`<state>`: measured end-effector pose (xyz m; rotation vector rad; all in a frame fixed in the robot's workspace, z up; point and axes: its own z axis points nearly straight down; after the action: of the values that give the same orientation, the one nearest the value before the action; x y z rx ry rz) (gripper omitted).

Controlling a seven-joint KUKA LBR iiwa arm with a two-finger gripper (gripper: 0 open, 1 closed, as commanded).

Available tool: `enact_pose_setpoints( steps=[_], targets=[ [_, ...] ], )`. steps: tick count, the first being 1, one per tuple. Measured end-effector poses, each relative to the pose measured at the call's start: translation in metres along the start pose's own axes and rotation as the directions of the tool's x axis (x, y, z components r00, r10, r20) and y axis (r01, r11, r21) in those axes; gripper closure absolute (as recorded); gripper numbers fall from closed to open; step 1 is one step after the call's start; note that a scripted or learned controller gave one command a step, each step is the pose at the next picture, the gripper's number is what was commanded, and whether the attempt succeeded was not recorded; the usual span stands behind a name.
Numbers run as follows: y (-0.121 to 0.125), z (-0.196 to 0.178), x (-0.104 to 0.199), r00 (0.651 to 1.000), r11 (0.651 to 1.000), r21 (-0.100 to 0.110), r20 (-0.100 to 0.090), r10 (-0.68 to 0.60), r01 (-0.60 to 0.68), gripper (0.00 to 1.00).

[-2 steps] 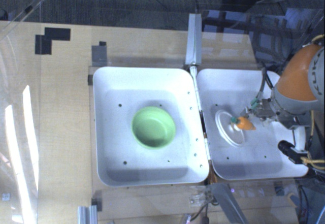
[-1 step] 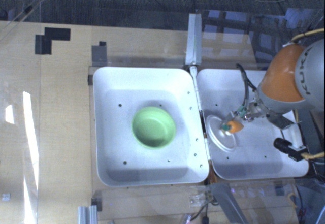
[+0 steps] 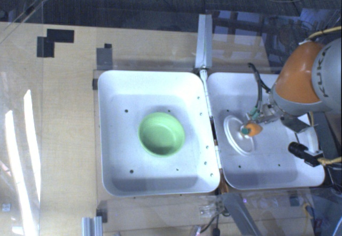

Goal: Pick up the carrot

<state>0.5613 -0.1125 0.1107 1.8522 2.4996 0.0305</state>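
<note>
The 2 bins, left (image 3: 115,176) and right (image 3: 278,173), look like smooth white plastic with a slight sheen. The green bowl (image 3: 162,133) is glossy plastic. The desk (image 3: 53,138) looks like pale matt wood. The orange band (image 3: 299,77) shines, smooth and glossy.

Even, bright overhead lighting. Glare streaks cross the surface (image 3: 32,138) at left; soft shadows pool inside the white bins (image 3: 155,176). Focus is slightly soft and grainy overall.
</note>
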Motion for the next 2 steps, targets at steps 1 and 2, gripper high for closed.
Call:
enact_pose_setpoints(
  steps=[1,2],
  targets=[
    [0.027,-0.076,0.064,0.955,0.955,0.028,-0.002,0.297,-0.296,1.00],
    [-0.023,-0.146,0.049,0.923,0.922,0.029,0.002,0.385,-0.385,1.00]
  ],
)
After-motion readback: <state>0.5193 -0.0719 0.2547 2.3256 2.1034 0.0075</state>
